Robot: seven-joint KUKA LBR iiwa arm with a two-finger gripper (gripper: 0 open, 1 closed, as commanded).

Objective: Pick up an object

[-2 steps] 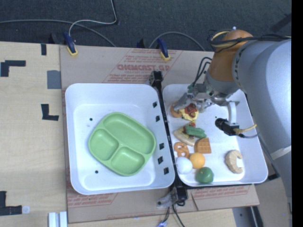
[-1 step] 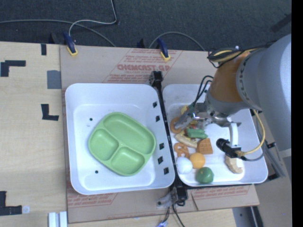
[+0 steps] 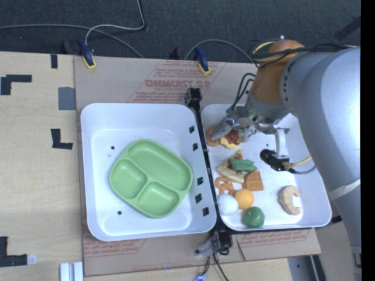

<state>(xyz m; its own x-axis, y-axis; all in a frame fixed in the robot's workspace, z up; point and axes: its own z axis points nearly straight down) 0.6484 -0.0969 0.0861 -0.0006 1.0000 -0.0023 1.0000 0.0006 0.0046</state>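
My gripper (image 3: 227, 129) hangs low over the far left corner of the right bin (image 3: 313, 206), below the orange band of the arm. Directly under it lies a red and tan toy food piece (image 3: 218, 137), touching or nearly touching the gripper; I cannot see whether anything is held. Nearer the front of that bin lie a green and yellow toy piece (image 3: 239, 166), an orange waffle square (image 3: 254, 181), a pretzel (image 3: 223, 184), a white egg (image 3: 228, 204), an orange ball (image 3: 245, 199), a green fruit (image 3: 253, 216) and a tan bagel (image 3: 289, 199).
The left bin (image 3: 96, 127) holds a green divided plate (image 3: 151, 177). A black divider rail (image 3: 202, 157) runs between the bins. A black cable end (image 3: 274, 158) dangles from the arm over the right bin. The arm's grey body covers the right side.
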